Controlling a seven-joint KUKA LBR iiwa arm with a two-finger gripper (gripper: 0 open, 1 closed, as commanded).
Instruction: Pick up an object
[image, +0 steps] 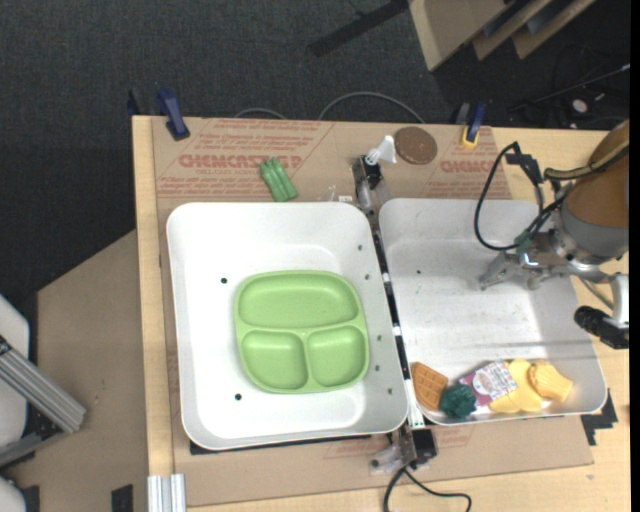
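White plastic forms the two shallow bins, which we see side by side on a cardboard-covered bench (230, 150). We find the left bin (200, 300) to be the larger in view; it holds a green divided plate (300, 330) with three compartments, lying flat near the bin's centre. The right bin (440, 300) carries the arm (600, 205), which enters from the right, grey with an orange band above the wrist. Its gripper (490, 278) sits low over the upper middle of the right bin, with two pale fingers (497, 270) pointing left and slightly spread; we see nothing between them.

We locate the candidate objects in a cluster along the near edge of the right bin, well apart from the gripper: yellow toy pieces (535, 388), a pink-and-white packet (492, 380) touching them, a waffle-patterned orange piece (430, 385), and a dark green object (460, 402) just beside it.

On the cardboard behind the bins we note a green clip (279, 181) and a brown disc (415, 146).
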